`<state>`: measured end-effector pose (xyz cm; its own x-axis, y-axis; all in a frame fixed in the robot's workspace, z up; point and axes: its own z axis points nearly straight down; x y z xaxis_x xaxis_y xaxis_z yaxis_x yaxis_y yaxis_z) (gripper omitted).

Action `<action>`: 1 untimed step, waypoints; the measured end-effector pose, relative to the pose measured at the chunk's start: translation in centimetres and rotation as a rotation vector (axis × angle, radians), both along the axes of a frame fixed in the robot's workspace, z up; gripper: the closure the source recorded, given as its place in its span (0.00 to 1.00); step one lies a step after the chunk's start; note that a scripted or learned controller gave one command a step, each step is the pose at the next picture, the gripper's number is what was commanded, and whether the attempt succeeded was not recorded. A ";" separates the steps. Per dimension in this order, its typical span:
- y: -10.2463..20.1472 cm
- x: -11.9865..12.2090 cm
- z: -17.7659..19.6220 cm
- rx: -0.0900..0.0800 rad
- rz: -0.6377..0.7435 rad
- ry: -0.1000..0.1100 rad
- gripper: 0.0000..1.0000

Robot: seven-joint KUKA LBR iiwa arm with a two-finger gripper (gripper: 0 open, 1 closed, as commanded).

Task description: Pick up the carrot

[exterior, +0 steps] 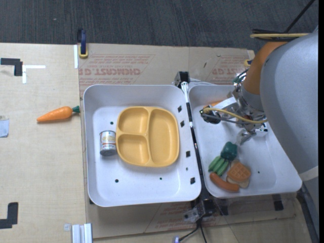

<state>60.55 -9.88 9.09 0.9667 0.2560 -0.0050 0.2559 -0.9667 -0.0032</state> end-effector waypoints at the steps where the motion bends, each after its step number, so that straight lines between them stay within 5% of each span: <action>1: 0.0 0.0 0.0 0.000 0.000 0.000 0.00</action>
